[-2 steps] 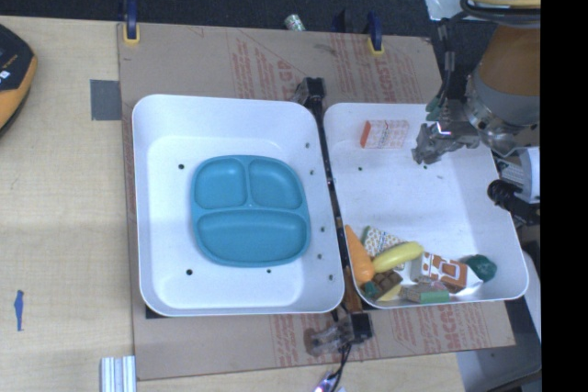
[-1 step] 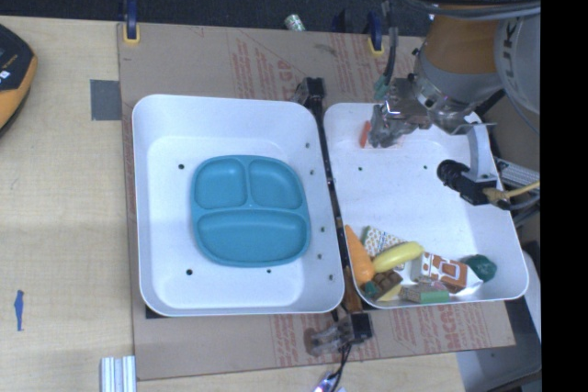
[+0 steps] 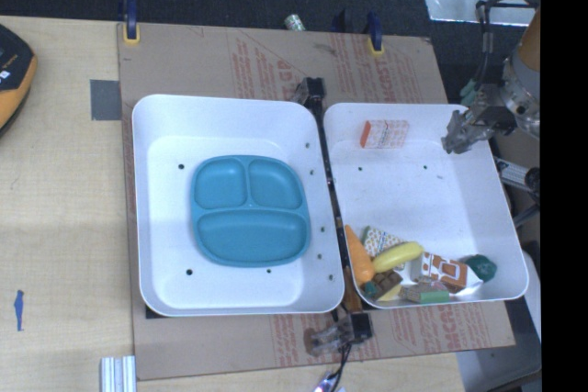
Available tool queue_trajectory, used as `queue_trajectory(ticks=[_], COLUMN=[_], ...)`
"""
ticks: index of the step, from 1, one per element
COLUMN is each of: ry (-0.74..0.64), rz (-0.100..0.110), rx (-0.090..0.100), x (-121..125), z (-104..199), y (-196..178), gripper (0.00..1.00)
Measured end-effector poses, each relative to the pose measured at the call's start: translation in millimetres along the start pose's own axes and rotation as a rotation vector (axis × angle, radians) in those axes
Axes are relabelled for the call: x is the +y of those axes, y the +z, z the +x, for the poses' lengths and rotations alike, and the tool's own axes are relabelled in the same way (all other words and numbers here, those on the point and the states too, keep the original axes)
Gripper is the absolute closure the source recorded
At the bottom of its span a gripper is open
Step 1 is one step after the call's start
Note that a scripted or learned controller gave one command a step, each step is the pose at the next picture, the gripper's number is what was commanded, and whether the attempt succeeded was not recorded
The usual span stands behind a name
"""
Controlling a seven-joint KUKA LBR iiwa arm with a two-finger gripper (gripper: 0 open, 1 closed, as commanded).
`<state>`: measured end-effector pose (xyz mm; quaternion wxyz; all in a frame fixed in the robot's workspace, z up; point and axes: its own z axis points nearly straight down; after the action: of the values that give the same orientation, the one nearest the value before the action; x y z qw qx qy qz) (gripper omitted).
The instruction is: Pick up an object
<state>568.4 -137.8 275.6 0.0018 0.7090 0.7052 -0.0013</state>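
My gripper (image 3: 459,137) hangs over the far right corner of the right bin (image 3: 432,197), with nothing visibly between its fingers. A small orange and white box (image 3: 383,134) lies alone at the back of that bin, left of the gripper. Piled along the bin's front edge are an orange carrot (image 3: 359,254), a yellow banana (image 3: 397,254), a patterned white piece (image 3: 378,240), an orange and white toy (image 3: 444,271), a green lump (image 3: 481,268) and an olive block (image 3: 425,295).
The left bin (image 3: 165,280) holds a blue divided plate (image 3: 250,209). Both bins rest on a brown cardboard sheet (image 3: 230,60) held by blue clamps (image 3: 130,14). A yellow and black object (image 3: 11,73) sits at the far left edge.
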Motion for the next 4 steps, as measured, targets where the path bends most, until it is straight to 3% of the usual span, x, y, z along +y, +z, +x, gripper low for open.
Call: queue_trajectory(ticks=[1,2,3,4], ry=[-0.013,-0.015,-0.014,-0.011], rz=[0.008,-0.001,0.009,0.005], rx=[0.004,0.005,0.004,0.003], x=[21.4,66.1,86.8,87.0], z=[30.5,91.5,130.2,128.0], y=[42.9,29.2,86.8,83.1], gripper=[1.0,1.0,1.0,0.0])
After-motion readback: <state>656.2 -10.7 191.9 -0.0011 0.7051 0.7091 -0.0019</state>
